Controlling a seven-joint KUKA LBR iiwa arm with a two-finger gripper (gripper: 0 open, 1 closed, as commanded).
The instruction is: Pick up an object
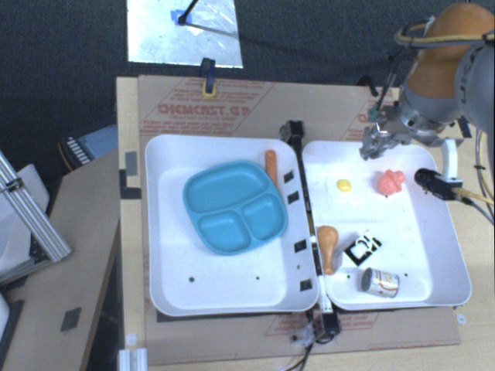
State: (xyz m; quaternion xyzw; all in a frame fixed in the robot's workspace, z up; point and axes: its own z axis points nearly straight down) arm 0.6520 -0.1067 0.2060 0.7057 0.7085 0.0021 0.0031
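Note:
My gripper [373,143] hangs over the far edge of the right bin [448,242], with nothing visible between its fingers. In that bin lie a pink lumpy toy [390,182] just right of and nearer than the gripper, a small yellow piece [343,185], a tan drumstick-shaped piece [328,246] by the divider, a black-and-white block [362,248] and a small metal can [379,282] on its side near the front. The left bin [166,277] holds a blue divided plate [233,206] and an orange stick [271,165] at the plate's far right corner.
A black clamp strip [303,207] runs between the two bins. The arm's orange band [456,29] and grey wrist reach in from the upper right. A black cable connector [435,182] overhangs the right bin's right side. A metal rail [27,215] sits off the bench at left.

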